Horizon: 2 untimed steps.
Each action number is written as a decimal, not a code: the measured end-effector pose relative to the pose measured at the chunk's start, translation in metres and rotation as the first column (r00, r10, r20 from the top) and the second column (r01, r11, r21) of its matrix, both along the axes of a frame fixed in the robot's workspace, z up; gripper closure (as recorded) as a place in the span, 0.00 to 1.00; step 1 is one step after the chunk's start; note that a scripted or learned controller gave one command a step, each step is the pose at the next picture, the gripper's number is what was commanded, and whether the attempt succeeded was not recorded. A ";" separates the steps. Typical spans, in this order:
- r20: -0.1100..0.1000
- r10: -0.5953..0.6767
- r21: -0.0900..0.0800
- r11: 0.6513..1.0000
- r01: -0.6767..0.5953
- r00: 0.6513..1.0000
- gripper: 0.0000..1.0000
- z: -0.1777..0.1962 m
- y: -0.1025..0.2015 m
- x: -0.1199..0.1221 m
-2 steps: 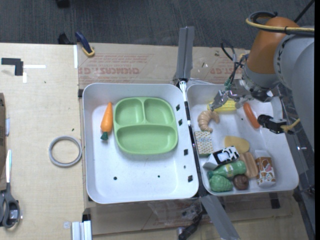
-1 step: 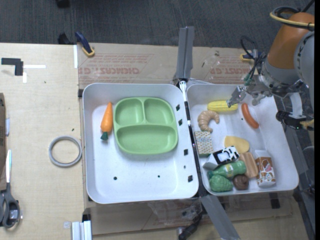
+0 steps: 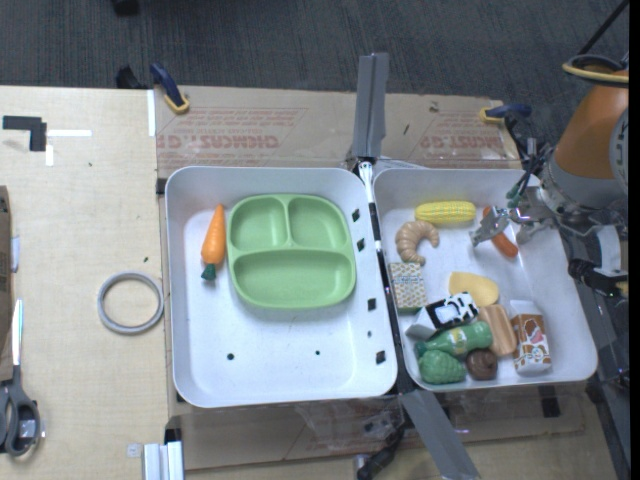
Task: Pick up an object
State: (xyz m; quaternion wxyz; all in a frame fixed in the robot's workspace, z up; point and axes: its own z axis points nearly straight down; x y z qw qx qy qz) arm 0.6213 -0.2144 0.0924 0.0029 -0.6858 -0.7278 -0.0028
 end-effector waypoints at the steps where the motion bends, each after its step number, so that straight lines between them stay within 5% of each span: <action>1: -0.001 -0.241 -0.008 0.971 0.241 0.971 0.00 -0.001 0.014 -0.008; 2: -0.002 -0.238 -0.009 0.971 0.238 0.971 1.00 0.008 0.014 -0.008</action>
